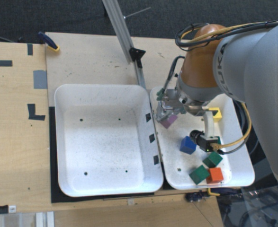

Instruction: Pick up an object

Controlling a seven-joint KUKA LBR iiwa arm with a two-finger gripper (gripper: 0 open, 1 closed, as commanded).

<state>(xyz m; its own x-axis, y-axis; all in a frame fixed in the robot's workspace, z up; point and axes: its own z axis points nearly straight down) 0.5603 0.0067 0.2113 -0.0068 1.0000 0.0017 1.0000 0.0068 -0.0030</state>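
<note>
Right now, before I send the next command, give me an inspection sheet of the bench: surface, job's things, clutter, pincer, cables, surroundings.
Surface: wooden bench with two white bins; left bin, right bin.
Job's things: all in the right bin: purple block under the pincer, blue cube, two green blocks, orange cube, yellow block partly hidden by the arm.
Clutter: blue-and-yellow tool at the bench's far left corner; grey and dark tape marks.
Pincer: pincer low over the purple block; grasp cannot be judged.
Cables: yellow and black cables loop along the arm.
Surroundings: slanted metal pole; dark floor.
</note>
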